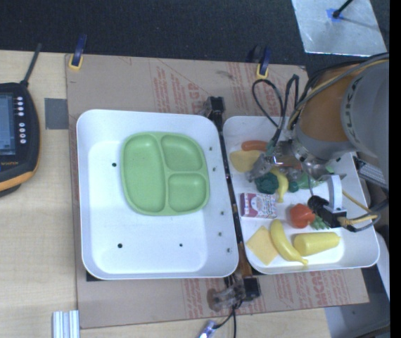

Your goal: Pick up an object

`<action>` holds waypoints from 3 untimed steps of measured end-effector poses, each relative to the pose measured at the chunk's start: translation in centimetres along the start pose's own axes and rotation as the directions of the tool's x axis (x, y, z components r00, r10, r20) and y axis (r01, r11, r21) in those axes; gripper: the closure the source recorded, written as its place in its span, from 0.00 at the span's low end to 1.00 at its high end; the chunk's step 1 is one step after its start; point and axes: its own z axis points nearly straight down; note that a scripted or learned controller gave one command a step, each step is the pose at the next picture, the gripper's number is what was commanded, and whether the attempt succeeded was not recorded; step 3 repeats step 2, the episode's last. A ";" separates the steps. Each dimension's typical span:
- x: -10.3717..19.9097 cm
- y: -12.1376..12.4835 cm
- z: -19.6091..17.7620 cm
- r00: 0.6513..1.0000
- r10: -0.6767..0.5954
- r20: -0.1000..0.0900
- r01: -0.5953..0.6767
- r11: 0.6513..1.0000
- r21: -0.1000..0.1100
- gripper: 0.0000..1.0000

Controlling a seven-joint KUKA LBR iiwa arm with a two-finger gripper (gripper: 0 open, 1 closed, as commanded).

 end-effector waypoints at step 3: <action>6.1 0.1 -10.2 1.000 0.000 -0.002 0.000 1.000 -0.004 1.00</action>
